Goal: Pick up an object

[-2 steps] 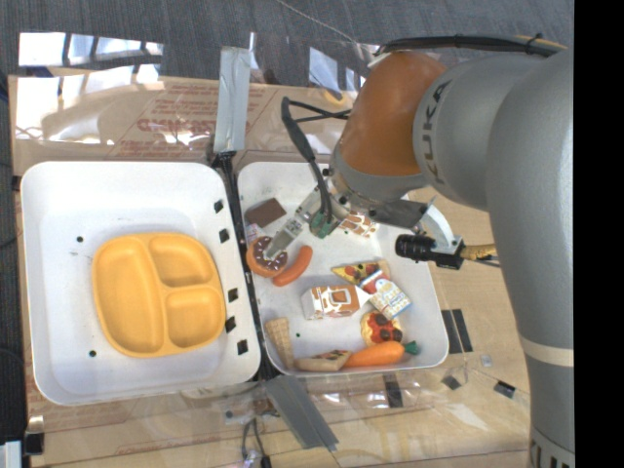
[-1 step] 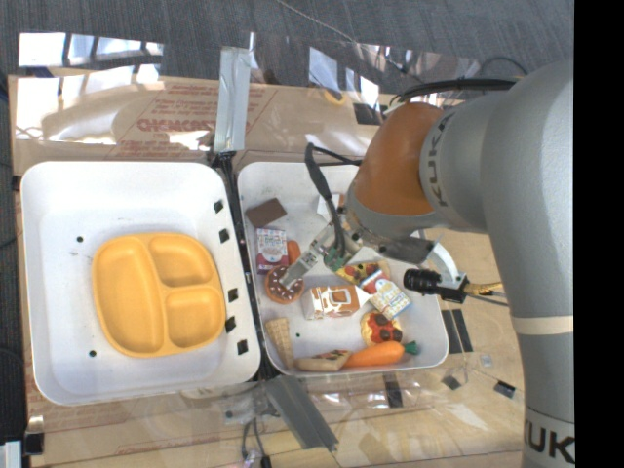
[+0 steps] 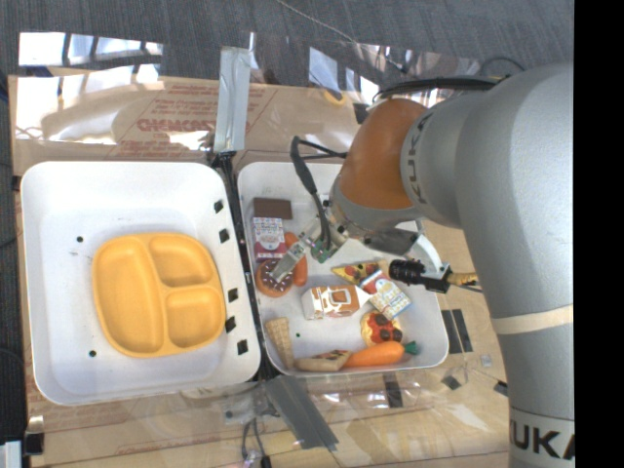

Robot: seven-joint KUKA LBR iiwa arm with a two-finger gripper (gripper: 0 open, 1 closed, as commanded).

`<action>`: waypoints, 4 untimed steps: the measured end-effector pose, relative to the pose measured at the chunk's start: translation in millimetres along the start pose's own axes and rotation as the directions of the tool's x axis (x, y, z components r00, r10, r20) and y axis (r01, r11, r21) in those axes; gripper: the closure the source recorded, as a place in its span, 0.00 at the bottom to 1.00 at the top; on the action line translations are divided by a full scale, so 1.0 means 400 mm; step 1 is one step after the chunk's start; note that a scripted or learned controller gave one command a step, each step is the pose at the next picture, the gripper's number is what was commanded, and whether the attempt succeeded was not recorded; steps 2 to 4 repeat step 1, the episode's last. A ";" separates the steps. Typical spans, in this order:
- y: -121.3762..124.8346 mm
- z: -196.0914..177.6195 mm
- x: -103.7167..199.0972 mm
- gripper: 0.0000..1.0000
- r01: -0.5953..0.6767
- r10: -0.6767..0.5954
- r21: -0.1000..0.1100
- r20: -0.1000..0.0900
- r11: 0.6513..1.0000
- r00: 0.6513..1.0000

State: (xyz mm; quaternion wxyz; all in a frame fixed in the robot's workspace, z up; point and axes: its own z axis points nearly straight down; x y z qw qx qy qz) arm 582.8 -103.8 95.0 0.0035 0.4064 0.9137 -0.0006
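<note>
Jaws (image 3: 288, 264) sit low in the right bin (image 3: 436, 331), over the doughnut (image 3: 269, 279) at the bin's left side, and from this angle I cannot tell how wide they stand or whether anything is between them. Above them goes the orange band (image 3: 378, 156), then the big grey arm (image 3: 502, 154), with black letters reading "KUKA" along the wrist and again near the bottom of the column.

Writing elsewhere: the brown cardboard (image 3: 175, 117) behind the bins carries red print, too blurred to read. A strip of grey tape (image 3: 231, 98) runs down to the seam between the two bins.

Left bin (image 3: 58, 203) now: one yellow divided plate (image 3: 156, 292), three compartments, lying flat in the middle.

Right bin is crowded with toy food. A brown block (image 3: 272, 208) lies near the top left, a red-and-white carton (image 3: 267, 235) just below it, its label not legible. Centre floor, a small white-and-brown box (image 3: 331, 301). Beside it to the right, a pizza slice (image 3: 357, 273) and a pale printed packet (image 3: 390, 300). Along the front edge: a waffle cone (image 3: 281, 337), a bread-like piece (image 3: 323, 361), an orange carrot (image 3: 372, 356), and a tomato-like piece (image 3: 378, 329) just above the carrot. All of it rests on the bin floor.
</note>
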 end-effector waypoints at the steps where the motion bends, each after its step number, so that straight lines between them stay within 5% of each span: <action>1: 0.005 -0.028 0.000 1.00 0.007 -0.007 -0.002 0.002 1.000 1.000; 4: 0.005 -0.028 0.000 1.00 0.007 -0.007 -0.002 0.002 1.000 1.000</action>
